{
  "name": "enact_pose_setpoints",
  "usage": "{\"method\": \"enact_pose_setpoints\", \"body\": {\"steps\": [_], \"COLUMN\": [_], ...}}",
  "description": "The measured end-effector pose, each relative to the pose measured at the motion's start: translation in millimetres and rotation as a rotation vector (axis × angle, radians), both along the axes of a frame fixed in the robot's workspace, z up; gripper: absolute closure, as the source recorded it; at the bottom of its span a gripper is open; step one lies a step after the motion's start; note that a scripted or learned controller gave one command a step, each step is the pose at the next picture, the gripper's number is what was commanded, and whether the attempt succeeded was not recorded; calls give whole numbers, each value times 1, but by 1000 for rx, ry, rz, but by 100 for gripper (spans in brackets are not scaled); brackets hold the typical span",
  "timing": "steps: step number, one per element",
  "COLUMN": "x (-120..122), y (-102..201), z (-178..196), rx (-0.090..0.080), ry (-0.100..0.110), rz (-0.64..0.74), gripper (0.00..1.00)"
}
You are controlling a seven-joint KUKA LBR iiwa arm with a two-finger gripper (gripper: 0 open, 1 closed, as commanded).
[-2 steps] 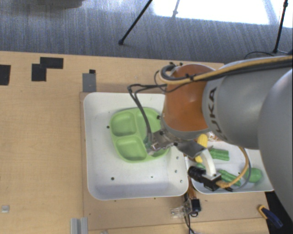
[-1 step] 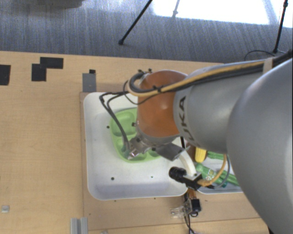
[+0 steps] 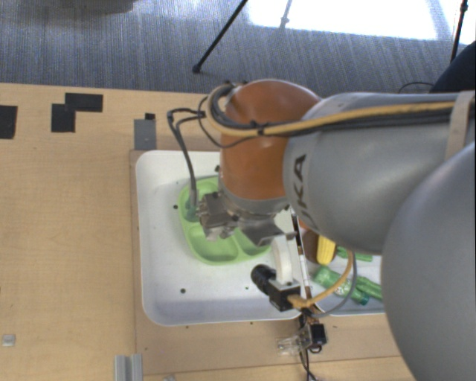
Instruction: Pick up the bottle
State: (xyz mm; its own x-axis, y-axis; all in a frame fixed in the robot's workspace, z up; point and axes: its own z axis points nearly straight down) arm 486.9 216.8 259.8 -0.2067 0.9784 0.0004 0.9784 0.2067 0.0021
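grey ribbed floor (image 3: 111, 37) behind a tan wooden bench (image 3: 59, 223), bright light patch (image 3: 342, 15) above.

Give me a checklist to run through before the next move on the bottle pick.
1. Bottle located: cannot tell; green and yellow things lie half hidden under the arm.
2. Claw position: ok, it hangs over the green tray in the left bin.
3. Claw fingers: cannot tell.
4. Anything held: cannot tell.
5. Cables free of the tray: ok.
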Motion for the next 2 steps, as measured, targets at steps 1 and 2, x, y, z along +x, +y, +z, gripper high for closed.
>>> {"method": "enact_pose_setpoints", "body": {"steps": [1,2], "x": [0,0], "y": [9,-15], "z": [41,3], "rx": [-1,-1], "ry": [-1,-1], "rz": [329,580], "gripper": [100,100]}}
